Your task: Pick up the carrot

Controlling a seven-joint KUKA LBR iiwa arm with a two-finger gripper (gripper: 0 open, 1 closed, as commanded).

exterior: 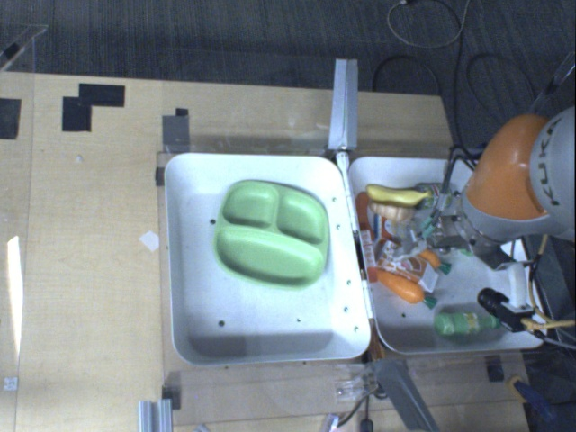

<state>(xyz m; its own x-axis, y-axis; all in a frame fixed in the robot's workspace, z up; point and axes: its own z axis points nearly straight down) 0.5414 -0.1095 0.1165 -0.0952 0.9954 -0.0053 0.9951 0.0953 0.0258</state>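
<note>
There are two white bins side by side on the tabletop (90,268); the left bin (189,331) has a green tray (270,232) with three dips in it; the right bin (405,340) is full of little things.

The carrot (399,285) lies in the right bin, near its left wall, a bit below the middle; it is orange and lies at a slant, with one end toward the wall and the other end toward a green bottle (466,323). A crinkly snack packet (391,241) sits just above it and touches it; a yellow banana (396,195) lies at the top of the pile; a red thing (362,212) stands by the wall.

The gripper (436,234) is low over the pile, just up and to the right of the carrot; I cannot tell how wide it is, and I see nothing held in it.

I think the job is not done yet; the carrot lies flat in the bin. To do it well, I think the gripper should slide down and left until it is right over the fat middle of the carrot; it should turn so it pinches across the thin way, not along it; it should stay off the packet, or it may grab that too.
</note>
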